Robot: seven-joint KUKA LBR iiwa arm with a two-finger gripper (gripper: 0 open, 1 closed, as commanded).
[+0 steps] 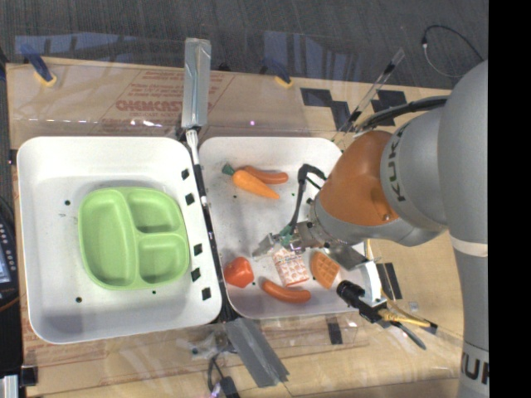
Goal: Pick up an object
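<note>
- Left white shallow bin (41, 222): holds a lime-green plastic divided tray (133, 236) with three compartments, lying flat near the bin's middle.
- Right white shallow bin (249, 152): all the small items are here.
- Upper part of that bin: an orange plastic carrot with a green stem end (251, 183), lying beside a red-orange toy sausage (267, 173) — the two touch or nearly touch.
- Lower left of that bin: a small red rounded toy, pepper-like (238, 272), near the bin's left wall.
- Front edge: a second red-orange toy sausage (285, 291), just right of the red toy.
- A small white card-like packet with red print (289, 265) lies directly above that sausage, touching or close to it.
- An orange waffle-patterned toy piece (324, 269) sits just right of the packet.
- Gripper (286, 240) sits low over the packet's upper edge — fingers' spacing cannot be told; nothing visibly held.
- Grey arm with orange band (361, 193) covers the bin's right side.
</note>
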